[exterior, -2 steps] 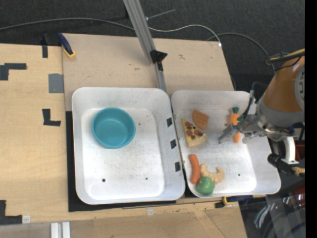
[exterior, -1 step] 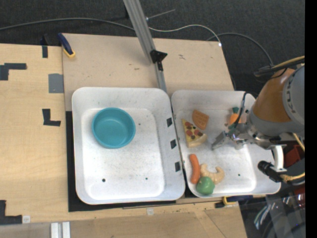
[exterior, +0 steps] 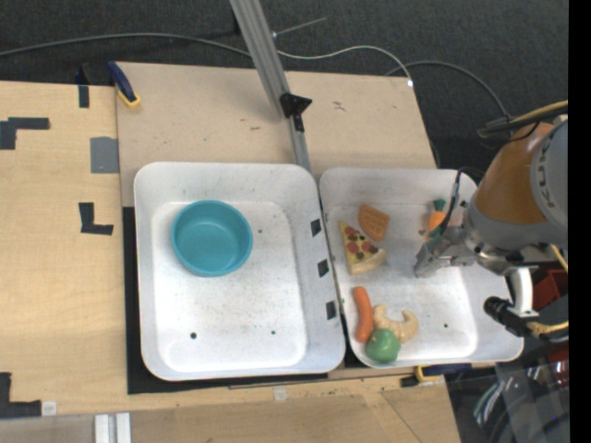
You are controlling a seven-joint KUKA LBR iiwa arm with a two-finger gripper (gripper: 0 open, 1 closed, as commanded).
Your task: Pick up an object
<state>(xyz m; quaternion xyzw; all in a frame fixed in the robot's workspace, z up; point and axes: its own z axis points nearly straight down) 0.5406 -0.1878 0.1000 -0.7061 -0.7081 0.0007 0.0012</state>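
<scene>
Nothing is being held yet: the gripper (exterior: 427, 264) is hovering low in the right bin (exterior: 462, 335), jaw state I cannot tell. Pizza slice (exterior: 361, 247) and carrot (exterior: 364, 311) are lying untouched, so the pick is pending.

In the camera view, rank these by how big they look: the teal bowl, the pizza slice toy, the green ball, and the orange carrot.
1. Round teal bowl.
2. Triangular pizza slice toy.
3. Long orange carrot and round green ball: too alike to rank.

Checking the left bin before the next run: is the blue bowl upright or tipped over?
Upright. The blue bowl sits in the left bin with its round opening facing up.
</scene>
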